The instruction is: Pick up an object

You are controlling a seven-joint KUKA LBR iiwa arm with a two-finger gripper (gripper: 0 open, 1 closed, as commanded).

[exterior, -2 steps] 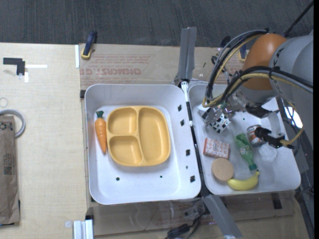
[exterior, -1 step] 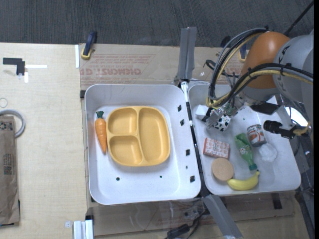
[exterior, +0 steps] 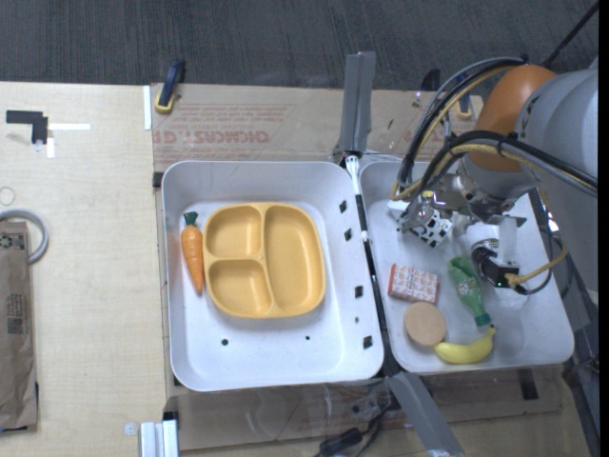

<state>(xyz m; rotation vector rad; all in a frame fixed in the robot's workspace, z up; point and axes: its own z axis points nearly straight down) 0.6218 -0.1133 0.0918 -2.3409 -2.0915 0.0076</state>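
Starting at the left bin [exterior: 181, 284], a carrot [exterior: 193, 251] lies lengthwise just left of the yellow divided plate [exterior: 264, 259], which sits at that bin's middle with bare white floor below it and to its right. Right of the plate, past the shared bin walls, the right bin [exterior: 542, 336] holds a small red-and-white box [exterior: 413, 283], a tan round disc [exterior: 424, 325] below it, a banana [exterior: 464, 347] at the lower edge, and a green item [exterior: 467, 288] beside the box. At that bin's upper part the hand [exterior: 430, 223] sits low over a black-and-white spotted object [exterior: 435, 228]; whether it grips it, I cannot tell.
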